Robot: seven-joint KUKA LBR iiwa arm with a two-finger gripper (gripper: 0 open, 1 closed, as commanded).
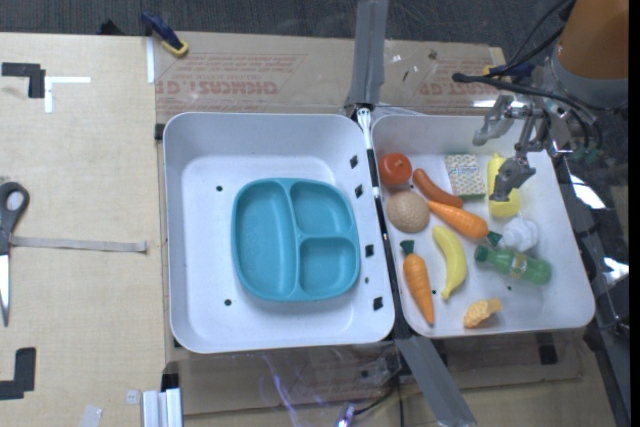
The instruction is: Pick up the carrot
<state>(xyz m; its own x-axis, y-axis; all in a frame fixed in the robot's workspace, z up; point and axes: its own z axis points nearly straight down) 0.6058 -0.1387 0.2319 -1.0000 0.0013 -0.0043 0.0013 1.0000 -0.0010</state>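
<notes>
On the bench, two shallow white bins sit side by side: the left bin [190,245] bears a teal divided plate [297,240], and the right bin [570,310] is crowded with toy food. From the right, the grey arm [600,15] with its orange band reaches over the right bin's far corner, its gripper [512,177] hanging above a yellow item [503,201] near the bin's upper right. Whether the jaws are parted or closed I cannot tell from here, and nothing is seen between them.

Among the food, a banana [452,261] lies mid-bin, with a green bottle [514,263] beside it. The carrot [418,287] lies at the bin's lower left, green top pointing up the bin, close to the banana. A second orange piece [458,217] above the banana is possibly another carrot. A tomato [396,168] and a brown round item [407,210] sit by the left wall.

The pick looks barely begun: the carrot rests in the bin, well apart from the gripper, so approach, grasp and lift all remain.
</notes>
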